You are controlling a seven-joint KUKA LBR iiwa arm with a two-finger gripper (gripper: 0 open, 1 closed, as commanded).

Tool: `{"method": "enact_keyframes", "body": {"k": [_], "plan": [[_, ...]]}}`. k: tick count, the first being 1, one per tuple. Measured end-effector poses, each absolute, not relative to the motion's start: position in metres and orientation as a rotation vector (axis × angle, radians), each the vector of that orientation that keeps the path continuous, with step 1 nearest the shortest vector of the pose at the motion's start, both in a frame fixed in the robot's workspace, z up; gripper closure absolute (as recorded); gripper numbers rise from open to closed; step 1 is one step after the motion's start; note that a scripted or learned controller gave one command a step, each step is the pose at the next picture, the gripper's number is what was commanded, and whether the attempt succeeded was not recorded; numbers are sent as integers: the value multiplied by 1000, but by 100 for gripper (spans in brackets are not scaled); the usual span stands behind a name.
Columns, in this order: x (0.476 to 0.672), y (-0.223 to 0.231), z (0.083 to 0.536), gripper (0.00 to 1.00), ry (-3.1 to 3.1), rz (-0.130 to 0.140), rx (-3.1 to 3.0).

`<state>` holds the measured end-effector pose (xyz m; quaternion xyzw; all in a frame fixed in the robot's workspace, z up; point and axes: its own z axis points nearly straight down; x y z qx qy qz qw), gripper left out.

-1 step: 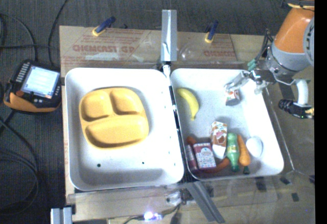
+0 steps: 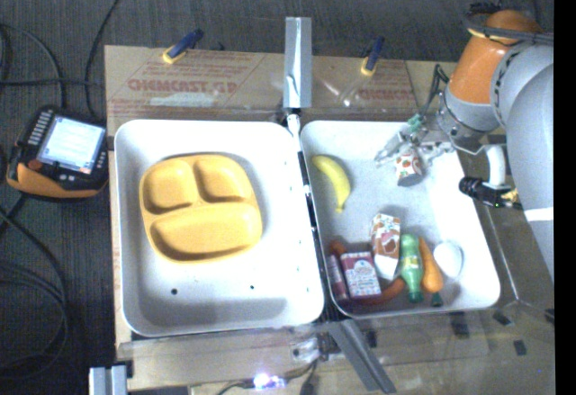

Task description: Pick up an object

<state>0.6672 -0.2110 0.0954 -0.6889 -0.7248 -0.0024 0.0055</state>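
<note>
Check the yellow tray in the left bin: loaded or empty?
Empty: the yellow tray shows three bare compartments. The food sits in the right bin.

You have a single fixed camera mounted above the bench, looking down at a slight slant — near enough that the two white bins take up most of the picture. Take the metal post (image 2: 298,65) at the bench's far edge as your landmark: the left bin (image 2: 130,231) lies below and left of it, the right bin (image 2: 477,249) below and right. The arm (image 2: 504,69) enters from the right of the post — partly cut off by the frame.
</note>
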Motion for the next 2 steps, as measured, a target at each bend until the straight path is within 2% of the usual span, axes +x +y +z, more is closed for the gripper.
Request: {"method": "enact_keyframes", "body": {"k": [1,2], "plan": [[666,-214,100,100,-2274,5,-2161],[661,-157,200,100,-2287,4,-2148]]}}
